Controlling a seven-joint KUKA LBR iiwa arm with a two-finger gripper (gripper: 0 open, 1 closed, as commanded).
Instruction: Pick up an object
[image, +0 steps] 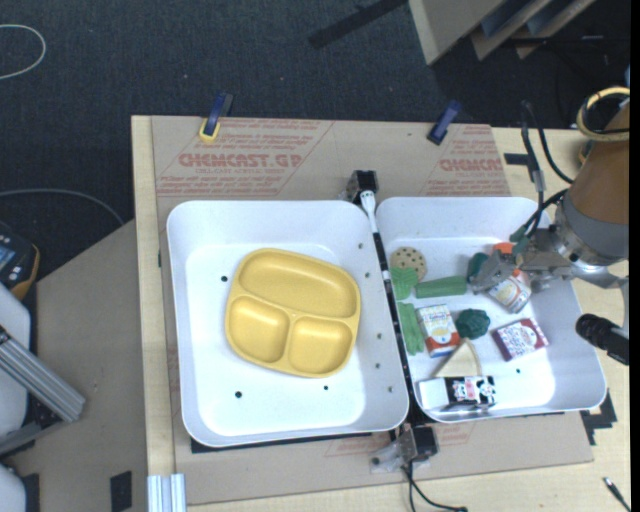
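My gripper (517, 262) hangs low over the upper right part of the right bin (575, 385), reaching in from the right. Right at its tip lie a teal object (484, 268) and a small pale jar with a red mark (513, 293). Whether it touches either one is unclear. Also in this bin are a round cookie (407, 262), a green bar (440, 288), a long green strip (406, 318), a small carton (436, 329), a dark green lump (473, 322), a maroon packet (520, 339) and a black-and-white item (464, 390).
The left bin (200, 400) holds a yellow divided plate (292, 312). A thin wooden stick (447, 355) lies near the right bin's front. Blue clamps (214, 115) hold the cardboard at the back edge. A black part of the arm (604, 333) juts over the right bin's rim.
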